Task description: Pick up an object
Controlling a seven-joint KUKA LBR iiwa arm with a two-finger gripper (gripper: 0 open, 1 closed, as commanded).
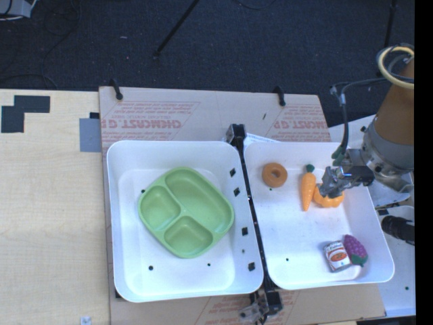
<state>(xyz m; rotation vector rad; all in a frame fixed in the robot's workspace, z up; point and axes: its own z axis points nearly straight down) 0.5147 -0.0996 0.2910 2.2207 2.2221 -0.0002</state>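
Pincer (331,187) — low in right bin (291,276), over an orange object (329,200); finger state cannot be told. Carrot (308,189) just left of it. Doughnut (274,175) farther left. Can (337,256) and grapes (355,249) near front. Green plate (185,212) — left bin (128,276).

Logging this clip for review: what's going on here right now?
The arm reaches in from the right, its hand down in the right bin over an orange object beside the carrot. Whether it grips anything can't be told. A donut, a small can and purple grapes lie untouched there. The left bin holds a green divided plate.
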